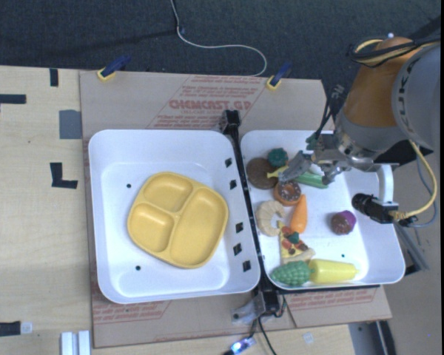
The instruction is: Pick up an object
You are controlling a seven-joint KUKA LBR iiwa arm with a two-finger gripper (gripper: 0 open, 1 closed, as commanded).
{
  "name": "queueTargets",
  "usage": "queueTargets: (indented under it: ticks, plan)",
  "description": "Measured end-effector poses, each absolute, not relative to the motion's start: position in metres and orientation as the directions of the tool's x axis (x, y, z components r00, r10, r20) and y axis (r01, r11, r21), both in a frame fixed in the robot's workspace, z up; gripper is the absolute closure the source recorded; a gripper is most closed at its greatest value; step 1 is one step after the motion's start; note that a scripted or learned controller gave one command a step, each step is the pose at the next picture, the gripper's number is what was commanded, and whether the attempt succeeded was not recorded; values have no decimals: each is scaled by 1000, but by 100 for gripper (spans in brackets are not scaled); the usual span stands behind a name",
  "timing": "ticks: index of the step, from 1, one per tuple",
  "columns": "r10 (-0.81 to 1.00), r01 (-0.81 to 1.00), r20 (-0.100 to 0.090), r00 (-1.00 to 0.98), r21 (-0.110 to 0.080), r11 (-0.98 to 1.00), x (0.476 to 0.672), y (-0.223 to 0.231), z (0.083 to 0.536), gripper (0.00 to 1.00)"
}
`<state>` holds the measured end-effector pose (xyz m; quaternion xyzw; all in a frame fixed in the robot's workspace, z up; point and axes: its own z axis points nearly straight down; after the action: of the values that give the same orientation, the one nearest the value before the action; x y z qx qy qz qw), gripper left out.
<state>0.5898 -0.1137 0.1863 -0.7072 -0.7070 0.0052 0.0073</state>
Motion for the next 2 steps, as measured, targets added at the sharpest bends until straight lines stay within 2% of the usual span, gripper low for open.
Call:
queueTargets:
  ticks: [1, 2]
  plan:
    - [1000, 1000, 1, -2, -8, 2, 592, -114, 192, 0]
    - [1000, 1000, 1, -2, -13, 3, 596, -111, 142, 0]
